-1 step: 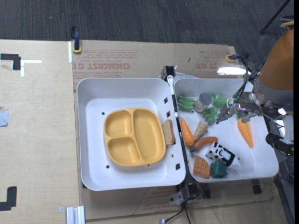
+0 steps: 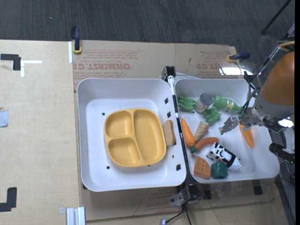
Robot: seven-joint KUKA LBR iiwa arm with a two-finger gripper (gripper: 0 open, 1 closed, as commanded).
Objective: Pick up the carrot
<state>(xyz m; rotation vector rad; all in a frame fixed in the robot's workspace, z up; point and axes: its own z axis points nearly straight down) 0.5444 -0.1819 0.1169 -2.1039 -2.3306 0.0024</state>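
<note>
Lying in the left bin (image 2: 89,139): we saw a yellow plate (image 2: 135,137) with a slice of bread (image 2: 169,133) against its right edge, none of it part of the job.
Carrot (image 2: 187,132): it lay flat on the left side of the right bin (image 2: 267,172), just inside the wall, its thin end toward the top.
Handling: we judged it a light, stiff, smooth plastic toy, likely to slip; across the thick middle seemed the best hold.
Room: the bin wall crowded its left, and a wedge (image 2: 201,130) and a sausage (image 2: 206,143) lay just beside its right, so we saw little clearance.
Surface: hard white plastic, on which it could skid.
Gripper (image 2: 230,124): it hung well to the carrot's right; we could not tell if it was open or closed.
Orange piece (image 2: 247,136): it lay just beside the gripper, carrot-like too.
</note>
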